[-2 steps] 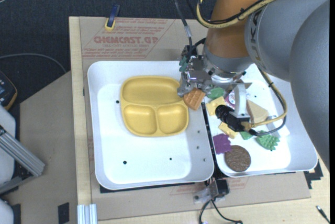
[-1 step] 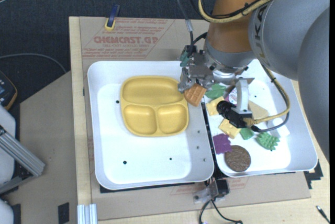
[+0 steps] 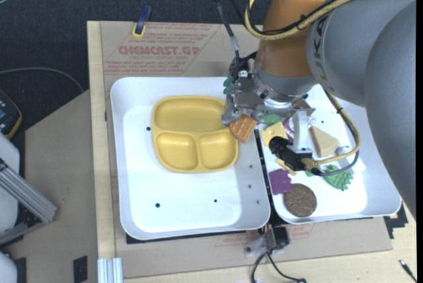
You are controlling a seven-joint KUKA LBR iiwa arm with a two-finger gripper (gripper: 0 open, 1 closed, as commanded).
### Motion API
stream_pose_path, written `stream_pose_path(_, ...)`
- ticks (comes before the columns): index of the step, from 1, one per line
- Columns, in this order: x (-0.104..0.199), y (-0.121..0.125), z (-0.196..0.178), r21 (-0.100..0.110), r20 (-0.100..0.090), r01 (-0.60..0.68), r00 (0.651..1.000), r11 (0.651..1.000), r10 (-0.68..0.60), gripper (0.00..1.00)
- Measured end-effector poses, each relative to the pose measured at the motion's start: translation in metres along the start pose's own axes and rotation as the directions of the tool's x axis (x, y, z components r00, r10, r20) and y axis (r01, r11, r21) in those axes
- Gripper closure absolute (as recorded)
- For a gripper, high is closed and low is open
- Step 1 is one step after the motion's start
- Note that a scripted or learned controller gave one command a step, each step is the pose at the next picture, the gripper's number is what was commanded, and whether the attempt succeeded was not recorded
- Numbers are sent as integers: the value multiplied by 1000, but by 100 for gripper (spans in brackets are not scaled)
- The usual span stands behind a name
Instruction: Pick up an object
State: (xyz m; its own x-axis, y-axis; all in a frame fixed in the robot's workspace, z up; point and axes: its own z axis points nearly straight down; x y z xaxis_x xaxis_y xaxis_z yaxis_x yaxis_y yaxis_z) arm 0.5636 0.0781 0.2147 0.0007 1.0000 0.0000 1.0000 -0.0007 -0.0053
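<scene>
Hanging at the hand (image 3: 239, 118) over the seam between the two bins, a small tan waffle-like piece (image 3: 242, 128), crosshatched, long axis tilted from 11 o'clock to 5 o'clock, lower corner just past the yellow divided tray (image 3: 193, 133) at its 3 o'clock edge. Appears pinched at its top by the hand, fingers narrow around it, though half hidden under the wrist. Left bin (image 3: 192, 209) carrying the tray; right bin (image 3: 370, 199) holding a brown disc (image 3: 300, 200), purple bit (image 3: 280, 180), green leafy piece (image 3: 341, 178), partly covered by the arm
</scene>
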Motion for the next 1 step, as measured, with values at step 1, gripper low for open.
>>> stream_pose_path(1,1,6,-1,-6,0,2,1000,1000,-2,100)
